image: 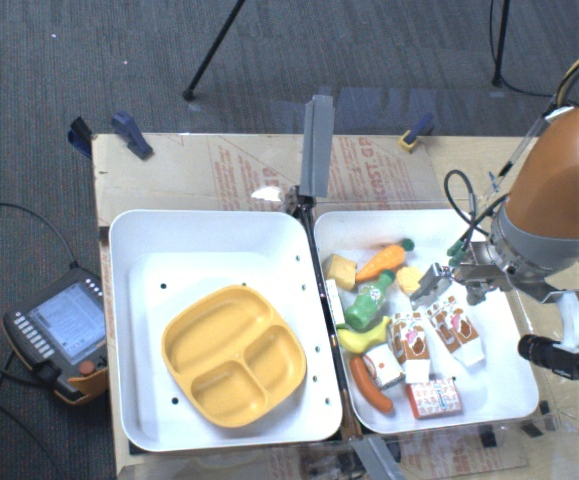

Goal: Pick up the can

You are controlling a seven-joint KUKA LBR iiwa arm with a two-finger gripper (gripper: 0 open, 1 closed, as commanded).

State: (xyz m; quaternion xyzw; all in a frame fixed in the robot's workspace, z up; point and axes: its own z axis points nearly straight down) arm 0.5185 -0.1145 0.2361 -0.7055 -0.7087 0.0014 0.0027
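The worktop (219, 168) is a brown board carrying two shallow white bins side by side. The left bin (134, 268) takes up the worktop's left half and the right bin (499, 388) its right half, their inner rims touching along the middle. The grey arm (544, 218) with its orange band reaches in over the right bin's far right corner.

A yellow divided plate (231, 356) lies flat in the left bin, nearer its front edge.

The right bin is crowded. Two brown-and-white cartons (431, 334) lie side by side near its middle, with a red box (433, 399) by the front rim. A green bottle (368, 303), a banana (361, 340) and a sausage (370, 386) run along its left side, and a carrot (382, 262) lies toward the far rim.

The gripper (435, 282) hangs over the bin's middle, just behind the cartons. Whether it is wide or narrow cannot be told, and nothing can be seen held in it.

Which thing in this clutter is the can cannot be told.
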